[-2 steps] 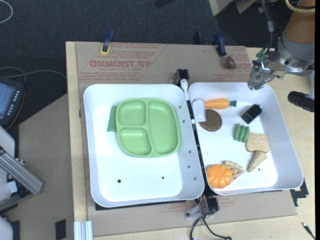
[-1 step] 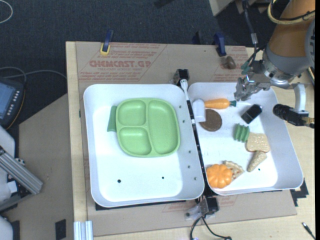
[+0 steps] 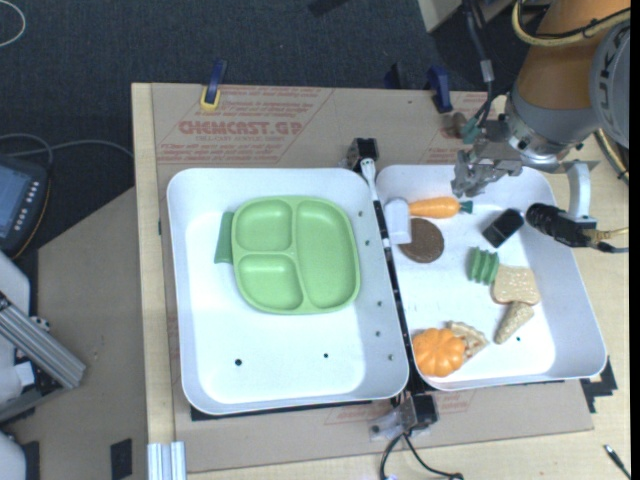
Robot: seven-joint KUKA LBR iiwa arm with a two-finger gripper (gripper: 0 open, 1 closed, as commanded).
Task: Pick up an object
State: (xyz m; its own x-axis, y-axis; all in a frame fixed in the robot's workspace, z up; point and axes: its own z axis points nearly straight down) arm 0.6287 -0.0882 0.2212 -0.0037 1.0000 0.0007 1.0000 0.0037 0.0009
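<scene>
The gripper (image 3: 466, 190), its opening impossible to judge, hung just above the carrot (image 3: 434, 207) at the right bin's (image 3: 585, 338) rear, a light, smooth, probably rigid toy best pinched across its middle.

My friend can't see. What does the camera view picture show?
A grey and orange robot arm's gripper hovers over a toy carrot in the right white bin, which also holds a toy pumpkin, bread pieces and other small toys. The left white bin holds a green divided plate.
</scene>
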